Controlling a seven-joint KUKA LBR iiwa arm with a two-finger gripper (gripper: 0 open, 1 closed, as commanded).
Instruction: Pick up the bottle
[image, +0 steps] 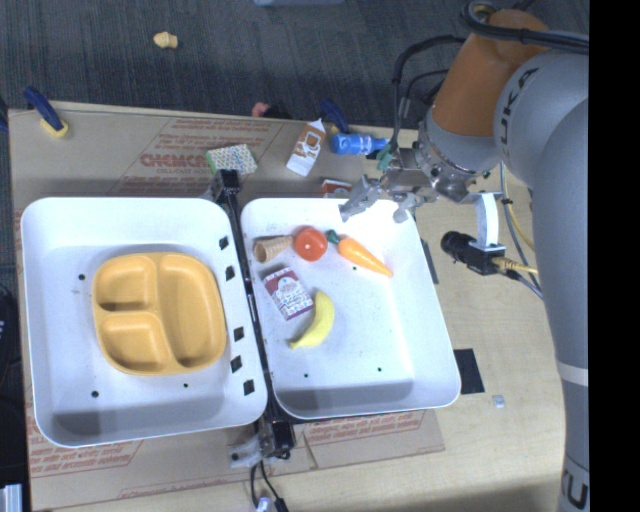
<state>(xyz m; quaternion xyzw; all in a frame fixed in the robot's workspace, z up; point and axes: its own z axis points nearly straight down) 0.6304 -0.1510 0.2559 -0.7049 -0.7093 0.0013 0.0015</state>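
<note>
While the arm (520, 110) reaches in from the right side of the frame, its gripper (378, 203) hangs over the upper rim of the right bin (430, 330), with two pale fingers (357, 203) spread apart and nothing between them. The bottle (352, 144) (blue, lying on its side) rests outside both bins on the cardboard (150, 150) at the upper middle of the frame, just above and to the left of the gripper and apart from it. A small carton (306, 147) lies just left of the bottle, and a green patterned packet (232, 158) sits further left, near the top corner of the left bin (40, 300).

Inside the right bin, toward its upper left, an ice cream cone (270, 247), a tomato (310, 244) and a carrot (362, 255) lie in a row, the tomato touching the cone. Below them a small red box (288, 294) lies beside a banana (316, 322).

The left bin holds a yellow divided plate (160, 310), lying flat near its middle.
</note>
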